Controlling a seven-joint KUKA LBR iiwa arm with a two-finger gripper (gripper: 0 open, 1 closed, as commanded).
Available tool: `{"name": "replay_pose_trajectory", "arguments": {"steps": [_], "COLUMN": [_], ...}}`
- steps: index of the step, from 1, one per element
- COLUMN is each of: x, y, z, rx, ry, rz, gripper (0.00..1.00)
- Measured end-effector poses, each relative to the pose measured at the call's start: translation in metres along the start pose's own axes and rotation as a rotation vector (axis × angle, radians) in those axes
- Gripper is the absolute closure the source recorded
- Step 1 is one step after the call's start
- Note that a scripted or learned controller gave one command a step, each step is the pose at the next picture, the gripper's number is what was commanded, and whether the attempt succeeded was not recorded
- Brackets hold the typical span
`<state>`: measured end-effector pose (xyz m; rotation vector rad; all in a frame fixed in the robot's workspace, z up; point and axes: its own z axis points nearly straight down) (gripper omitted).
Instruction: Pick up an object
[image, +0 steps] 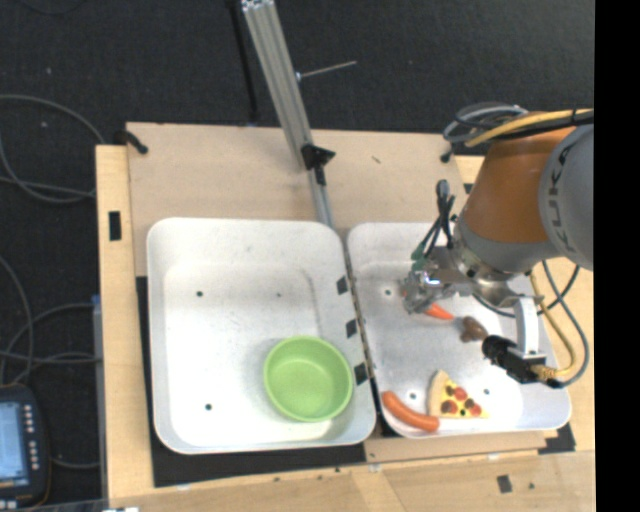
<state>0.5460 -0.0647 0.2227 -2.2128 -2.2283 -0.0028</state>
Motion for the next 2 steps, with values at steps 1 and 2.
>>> {"name": "replay_pose_trajectory", "arguments": {"steps": [1,2], "x": [0.058,0.108], "y": [-0.006,-0.011], "z": [-0.013,-0.006], "rx": [-0.003,0.001], "ry": [0.000,-0.001], "rz": [-0.002,0.000], "gripper": [1.00,1.00]}}
